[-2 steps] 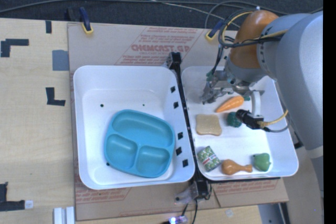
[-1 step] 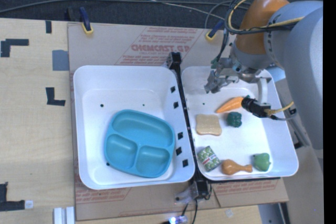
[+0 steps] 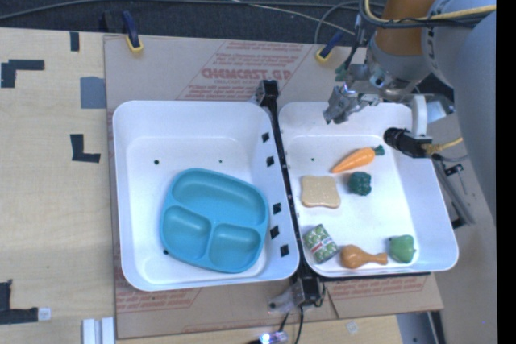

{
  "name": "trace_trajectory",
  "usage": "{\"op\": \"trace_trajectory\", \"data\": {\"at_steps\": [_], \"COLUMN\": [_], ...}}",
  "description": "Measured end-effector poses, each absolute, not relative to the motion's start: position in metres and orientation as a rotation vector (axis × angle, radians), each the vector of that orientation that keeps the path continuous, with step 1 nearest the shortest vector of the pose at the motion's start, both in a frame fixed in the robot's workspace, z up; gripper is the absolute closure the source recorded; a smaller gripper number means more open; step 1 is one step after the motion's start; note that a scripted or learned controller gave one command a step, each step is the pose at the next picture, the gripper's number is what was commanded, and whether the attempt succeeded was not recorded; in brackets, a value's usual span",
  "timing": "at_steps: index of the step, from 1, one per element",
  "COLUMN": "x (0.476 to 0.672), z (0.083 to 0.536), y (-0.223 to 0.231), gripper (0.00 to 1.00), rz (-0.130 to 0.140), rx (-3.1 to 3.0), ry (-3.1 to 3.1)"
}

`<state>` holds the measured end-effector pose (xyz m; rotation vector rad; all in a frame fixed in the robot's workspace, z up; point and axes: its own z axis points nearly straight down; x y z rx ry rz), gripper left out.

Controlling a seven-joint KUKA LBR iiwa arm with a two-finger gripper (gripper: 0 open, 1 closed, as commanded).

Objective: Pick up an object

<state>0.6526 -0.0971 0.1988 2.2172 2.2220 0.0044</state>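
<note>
Counter (image 3: 48, 173) bears 2 white bins: left bin (image 3: 133, 125) holds 1 blue divided tray (image 3: 214, 219); right bin (image 3: 427, 197) holds 1 carrot (image 3: 355, 159), 1 broccoli floret (image 3: 359, 184), 1 bread slice (image 3: 319, 191), 1 green packet (image 3: 320, 242), 1 drumstick (image 3: 360, 257), 1 green pepper (image 3: 401, 248). Tool (image 3: 340, 106) hangs over the right bin's far left corner, apart from all items.

I see six candidates lying loose in the right bin (image 3: 419, 197): an orange carrot (image 3: 353, 160) slanting at frame centre-right, a dark green broccoli (image 3: 359, 184) just below it, a tan bread slice (image 3: 319, 191) flat to their left, and along the lower edge a green-and-red packet (image 3: 320, 243), a drumstick (image 3: 361, 257) and a green pepper (image 3: 401, 248).
</note>
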Motion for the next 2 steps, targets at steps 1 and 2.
{"op": "trace_trajectory", "data": {"at_steps": [1,2], "x": [0.655,0.648], "z": [0.243,0.229], "y": [-0.091,-0.035], "gripper": [1.0,1.0], "rz": [0.005,-0.002], "rx": [2.217,2.217], "ry": [2.223,2.228]}}
